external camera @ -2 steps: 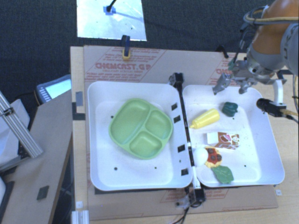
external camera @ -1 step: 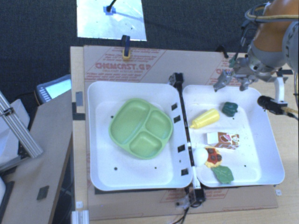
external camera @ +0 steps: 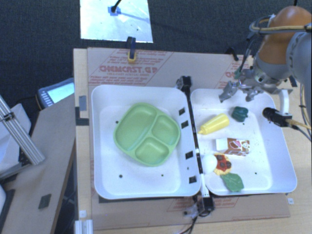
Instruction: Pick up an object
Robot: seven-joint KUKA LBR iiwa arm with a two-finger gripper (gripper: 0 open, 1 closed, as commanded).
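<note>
The right bin (external camera: 280, 152) holds several small items: a yellow squeeze bottle (external camera: 213, 124), a dark green pepper (external camera: 239, 113), a white and brown carton (external camera: 233, 146), a pizza slice (external camera: 223, 164), a white egg (external camera: 208, 163) and a green leaf (external camera: 233, 182). My gripper (external camera: 237, 95) hangs over the far edge of that bin, above and just behind the pepper. Its two fingers stand spread apart with nothing between them. It touches none of the items.
A green divided plate (external camera: 147, 133) lies in the left bin (external camera: 105, 177). A black divider (external camera: 191, 135) runs between the bins. The arm's orange band (external camera: 287, 21) and grey wrist come in from the upper right, with cables trailing over the right bin's far corner.
</note>
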